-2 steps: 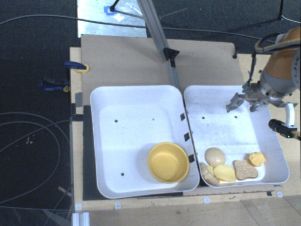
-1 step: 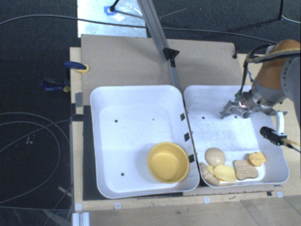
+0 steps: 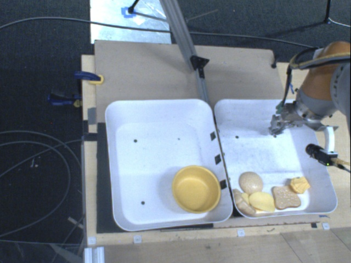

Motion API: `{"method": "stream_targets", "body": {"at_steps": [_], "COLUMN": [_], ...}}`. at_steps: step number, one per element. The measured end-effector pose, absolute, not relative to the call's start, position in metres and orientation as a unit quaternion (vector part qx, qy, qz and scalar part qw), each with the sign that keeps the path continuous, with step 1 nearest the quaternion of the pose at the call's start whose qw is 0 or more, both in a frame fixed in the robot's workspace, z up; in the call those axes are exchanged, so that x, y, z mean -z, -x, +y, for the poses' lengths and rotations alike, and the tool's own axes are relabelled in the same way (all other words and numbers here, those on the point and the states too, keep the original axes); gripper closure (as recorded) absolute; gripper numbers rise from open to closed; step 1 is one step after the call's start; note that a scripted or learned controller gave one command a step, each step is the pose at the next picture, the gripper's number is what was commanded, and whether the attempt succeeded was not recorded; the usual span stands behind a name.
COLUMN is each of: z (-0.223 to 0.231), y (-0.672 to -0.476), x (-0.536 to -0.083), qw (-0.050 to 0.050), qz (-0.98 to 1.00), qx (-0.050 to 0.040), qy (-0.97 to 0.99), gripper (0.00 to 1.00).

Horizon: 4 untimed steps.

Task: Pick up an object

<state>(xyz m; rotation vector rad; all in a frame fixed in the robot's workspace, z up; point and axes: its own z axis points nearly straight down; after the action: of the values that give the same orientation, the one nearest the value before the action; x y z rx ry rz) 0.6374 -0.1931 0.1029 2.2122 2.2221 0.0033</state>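
Several small food pieces lie huddled along the near wall of the right bin (image 3: pixel 329 199), and that crowding is my main worry. Taking that bin as my landmark: a pale egg-shaped piece (image 3: pixel 250 181) sits toward its left near corner, a yellow lemon-like piece (image 3: pixel 262 201) just beside it against the near wall, a toast-shaped slice (image 3: pixel 286 197) touching or nearly touching the lemon, and a small orange-yellow chunk (image 3: pixel 299 185) further right. More pale bits (image 3: pixel 241 200) are wedged into the left corner.

My end effector (image 3: pixel 275 127) hangs over the far part of the same bin, well apart from all of these, carrying nothing; I cannot tell how wide it stands from this angle.

As I judge it, coming down on that cluster risks striking two pieces at once, nudging one aside, or catching the bin wall. The rounded egg and lemon look likely to roll or squirt out of a pinch. The yellow bowl (image 3: pixel 196 188) in the left bin (image 3: pixel 118 147), beyond the right bin's left wall, stands alone but looks wide and awkward for me.
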Motion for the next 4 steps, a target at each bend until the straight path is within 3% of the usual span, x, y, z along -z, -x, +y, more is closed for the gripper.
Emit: {"method": "stream_targets", "body": {"at_steps": [3,4], "z": [-0.187,-0.134], "y": [-0.631,-0.624], "x": [-0.249,-0.252], "qw": [0.003,0.000], "qz": [0.710,0.711], "qx": [-0.0016,-0.0009], "qy": [-0.705,-0.704], "gripper": [1.00,1.00]}}
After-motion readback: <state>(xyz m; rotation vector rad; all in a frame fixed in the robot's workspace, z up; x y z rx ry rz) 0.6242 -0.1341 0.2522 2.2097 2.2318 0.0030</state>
